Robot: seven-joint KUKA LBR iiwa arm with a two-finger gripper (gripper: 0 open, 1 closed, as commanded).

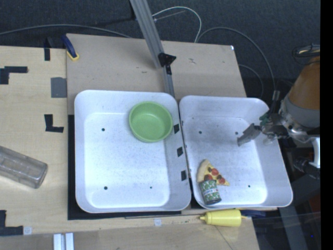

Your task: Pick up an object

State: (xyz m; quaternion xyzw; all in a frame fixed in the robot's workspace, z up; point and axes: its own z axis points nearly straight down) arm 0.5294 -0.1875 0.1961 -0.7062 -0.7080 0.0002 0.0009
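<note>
In the right bin (pixel 229 108) a toy pizza slice (pixel 210 172) lies near the front left, with a small green can (pixel 210 191) touching it just below. A green bowl (pixel 151 121) sits at the back right of the left bin (pixel 93 191). My gripper (pixel 250 134) hangs over the right side of the right bin, up and to the right of the pizza slice, well apart from it. Nothing shows between its dark fingers.
A yellow mustard bottle (pixel 225 217) lies on the bench just in front of the right bin. A clear plastic container (pixel 21 166) lies at the far left. A metal pole (pixel 148 25) slants down to the bins' back edge. Cables run behind.
</note>
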